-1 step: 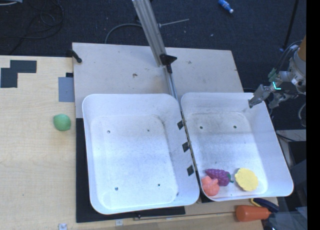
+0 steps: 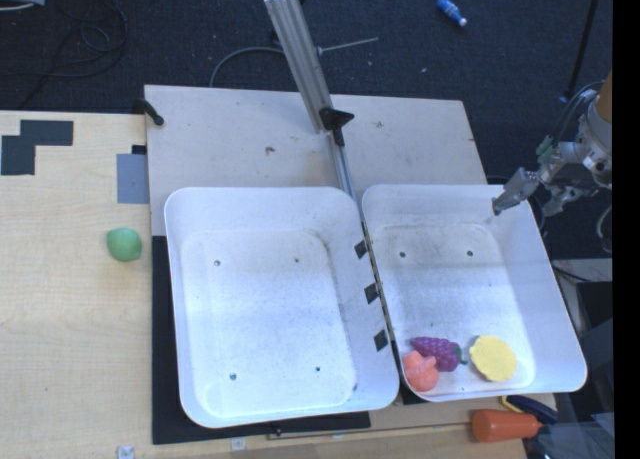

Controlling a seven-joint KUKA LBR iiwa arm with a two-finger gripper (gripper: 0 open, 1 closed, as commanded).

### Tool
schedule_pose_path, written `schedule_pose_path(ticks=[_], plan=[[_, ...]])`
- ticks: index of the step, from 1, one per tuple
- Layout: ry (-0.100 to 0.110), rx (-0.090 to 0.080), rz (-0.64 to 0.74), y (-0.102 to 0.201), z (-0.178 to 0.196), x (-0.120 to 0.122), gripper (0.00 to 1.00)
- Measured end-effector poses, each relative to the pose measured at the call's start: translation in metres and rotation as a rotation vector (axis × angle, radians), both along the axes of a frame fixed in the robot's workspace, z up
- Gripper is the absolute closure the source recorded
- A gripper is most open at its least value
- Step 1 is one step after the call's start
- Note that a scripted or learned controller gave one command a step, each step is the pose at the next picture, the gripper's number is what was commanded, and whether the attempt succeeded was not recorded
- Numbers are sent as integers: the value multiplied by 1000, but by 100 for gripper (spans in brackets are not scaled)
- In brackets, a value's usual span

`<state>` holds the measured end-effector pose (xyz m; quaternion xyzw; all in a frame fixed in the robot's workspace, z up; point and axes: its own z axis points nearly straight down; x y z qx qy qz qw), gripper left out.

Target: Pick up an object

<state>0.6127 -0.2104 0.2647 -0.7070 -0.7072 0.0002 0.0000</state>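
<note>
- We see the gripper [image 2: 512, 196] at the far right corner of the right bin [image 2: 530, 247], poised over its rim and well apart from the things in that bin.
- We cannot tell how the gripper is set; it is small and dark against the floor, and nothing shows in it.
- In the right bin's near end we find three things close together: a purple grape bunch [image 2: 437, 350], an orange piece [image 2: 421, 371] touching it on the near side, and a yellow round piece [image 2: 493, 358] just to the right of the grapes.
- The left bin [image 2: 190, 247] sits just beside the right one, their inner rims meeting along a line with black clips.
- On the wooden desk [image 2: 60, 327], well to the left of both bins, we see a green ball [image 2: 124, 244].
- An orange object [image 2: 505, 424] lies on the desk edge just outside the right bin's near rim.
- A metal rail [image 2: 300, 52] runs at a slant from the far side down toward the seam between the bins.
</note>
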Motion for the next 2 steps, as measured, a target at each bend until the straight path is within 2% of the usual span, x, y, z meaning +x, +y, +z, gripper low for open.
schedule_pose_path(ticks=[2], plan=[[4,1,1,-1,-85,-4,0]])
